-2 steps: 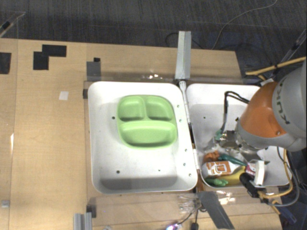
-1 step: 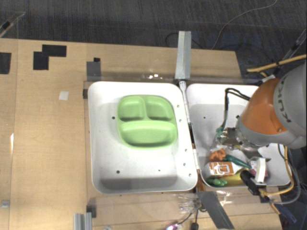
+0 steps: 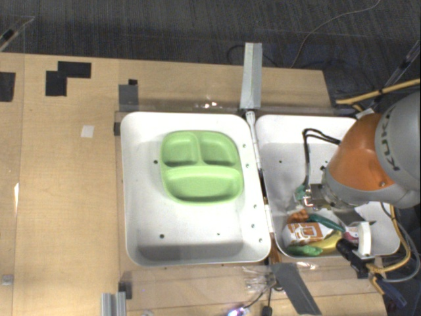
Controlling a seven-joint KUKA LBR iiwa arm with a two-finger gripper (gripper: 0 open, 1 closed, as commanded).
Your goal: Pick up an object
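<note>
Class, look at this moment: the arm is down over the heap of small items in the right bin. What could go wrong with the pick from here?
1. The small items lie heaped and touching in the right bin's near corner, so the gripper may catch two or none.
2. The heap sits against the bin wall, which could block a finger.
3. The arm's cable hangs near the wrist and might snag.

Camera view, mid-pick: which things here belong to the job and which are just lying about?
Belongs to the job:
- arm, reaching down into the right bin
- small objects heaped at that bin's near end: orange-and-white packet, yellow piece

Just lying about:
- green divided plate in the left bin
- metal post behind the bins
</note>
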